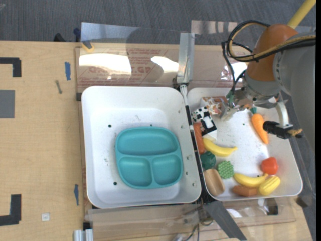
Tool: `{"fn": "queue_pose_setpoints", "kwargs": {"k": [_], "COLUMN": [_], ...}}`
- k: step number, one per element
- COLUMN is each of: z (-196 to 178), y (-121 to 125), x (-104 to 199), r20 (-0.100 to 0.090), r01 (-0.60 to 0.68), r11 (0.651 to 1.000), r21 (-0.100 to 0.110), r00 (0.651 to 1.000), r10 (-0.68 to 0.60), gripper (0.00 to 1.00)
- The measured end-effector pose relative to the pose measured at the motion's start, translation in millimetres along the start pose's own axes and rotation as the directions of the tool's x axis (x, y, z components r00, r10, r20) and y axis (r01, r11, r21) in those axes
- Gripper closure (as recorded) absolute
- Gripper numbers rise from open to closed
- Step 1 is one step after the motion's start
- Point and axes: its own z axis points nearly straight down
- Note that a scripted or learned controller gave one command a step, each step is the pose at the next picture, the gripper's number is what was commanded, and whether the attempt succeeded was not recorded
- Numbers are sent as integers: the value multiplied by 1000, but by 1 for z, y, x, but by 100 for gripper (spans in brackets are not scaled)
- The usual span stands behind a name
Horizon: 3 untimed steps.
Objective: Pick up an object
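Note:
The right bin (291, 159) holds several toy foods. An orange carrot (259, 127) lies near its right wall and a yellow banana (218, 147) near its left wall. A red tomato (269, 165), a second banana (248, 179) and a yellow lemon-like piece (270, 185) sit at the front right. A black-and-white piece (203, 117) and a printed packet (213, 105) lie at the back left. My gripper (231, 106) is low over the bin's back edge, just right of the packet and left of the carrot's top. Nothing shows in its grasp.
The left bin (95, 134) carries a teal divided plate (148, 156). A green broccoli (208, 160), a green round piece (226, 169), a brown bun (214, 182) and a sausage (244, 190) crowd the right bin's front left. A metal divider (184, 64) stands behind the bins.

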Motion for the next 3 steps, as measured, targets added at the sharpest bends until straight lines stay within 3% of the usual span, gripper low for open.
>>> {"fn": "queue_pose_setpoints", "kwargs": {"k": [1,2,3], "z": [-200,0,-2], "y": [6,18,17], "x": [-17,17,16], "r20": [10,7,5], "r01": [46,265,264], "r11": [998,964,964], "r21": [-48,-32,-27], "r00": [999,964,965], "r10": [-45,-265,-264], "gripper": [100,100,0]}}
